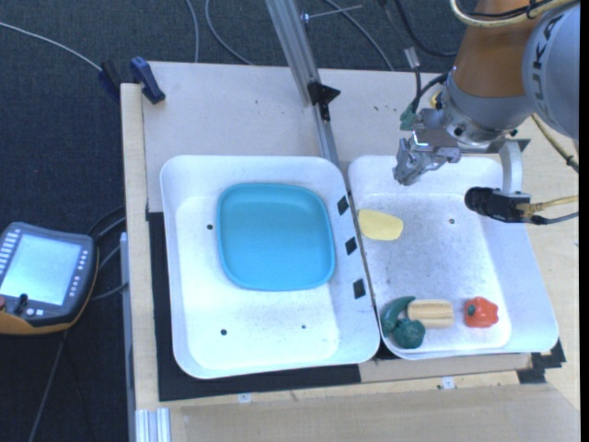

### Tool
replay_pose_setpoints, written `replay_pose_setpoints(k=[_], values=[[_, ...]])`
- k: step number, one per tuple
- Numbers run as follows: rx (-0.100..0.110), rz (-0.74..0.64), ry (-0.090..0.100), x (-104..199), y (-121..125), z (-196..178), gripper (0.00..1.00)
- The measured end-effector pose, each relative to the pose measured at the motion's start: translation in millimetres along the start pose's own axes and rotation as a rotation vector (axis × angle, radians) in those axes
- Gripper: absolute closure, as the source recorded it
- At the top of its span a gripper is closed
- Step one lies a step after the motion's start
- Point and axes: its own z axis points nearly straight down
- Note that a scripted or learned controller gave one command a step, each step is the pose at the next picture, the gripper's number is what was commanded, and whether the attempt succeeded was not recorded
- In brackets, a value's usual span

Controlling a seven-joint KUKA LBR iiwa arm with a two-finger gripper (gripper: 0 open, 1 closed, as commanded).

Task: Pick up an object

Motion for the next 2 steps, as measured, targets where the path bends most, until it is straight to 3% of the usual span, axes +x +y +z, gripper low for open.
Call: replay_pose_setpoints(k=[1, 2], values=[[0.002, 0.001, 0.000, 50, 23, 14, 1.00], [0.001, 0.001, 0.000, 100, 27, 13, 1.00]])
